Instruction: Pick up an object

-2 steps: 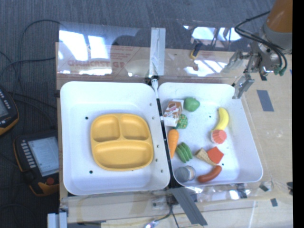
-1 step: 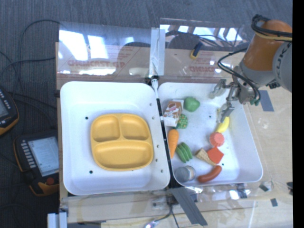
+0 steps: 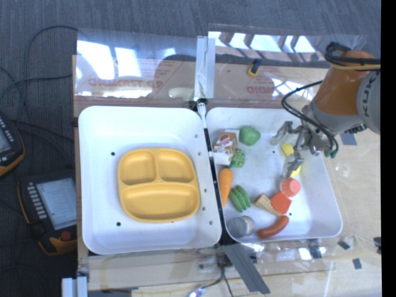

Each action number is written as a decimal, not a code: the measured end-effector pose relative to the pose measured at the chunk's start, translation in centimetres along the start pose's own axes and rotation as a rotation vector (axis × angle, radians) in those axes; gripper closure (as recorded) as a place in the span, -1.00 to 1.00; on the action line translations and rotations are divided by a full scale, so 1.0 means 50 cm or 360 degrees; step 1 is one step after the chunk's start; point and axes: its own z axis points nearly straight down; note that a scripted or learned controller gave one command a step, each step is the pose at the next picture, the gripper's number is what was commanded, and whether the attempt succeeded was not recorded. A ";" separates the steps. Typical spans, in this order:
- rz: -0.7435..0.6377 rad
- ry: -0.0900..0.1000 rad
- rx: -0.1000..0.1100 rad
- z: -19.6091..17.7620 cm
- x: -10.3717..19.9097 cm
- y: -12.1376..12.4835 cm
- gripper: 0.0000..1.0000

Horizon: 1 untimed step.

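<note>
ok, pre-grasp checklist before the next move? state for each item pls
1. Gripper over the right bin, where the toys lie: ok.
2. Target under it: a small yellow piece beside the gripper, red pieces just below; which one it is lined up on: cannot tell.
3. Object already held: cannot tell.
4. Room around the target: red pieces, cheese wedge and sausage are bunched together: not ok for a clean single pick.
5. Left bin holds the yellow divided plate, apart from the arm: ok.

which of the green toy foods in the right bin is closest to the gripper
The round green apple-like toy near the bin's far side; the other green pieces lie farther left of the gripper.
</note>
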 end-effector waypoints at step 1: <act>-0.0003 -0.0010 0.0013 -0.025 -0.005 -0.001 1.00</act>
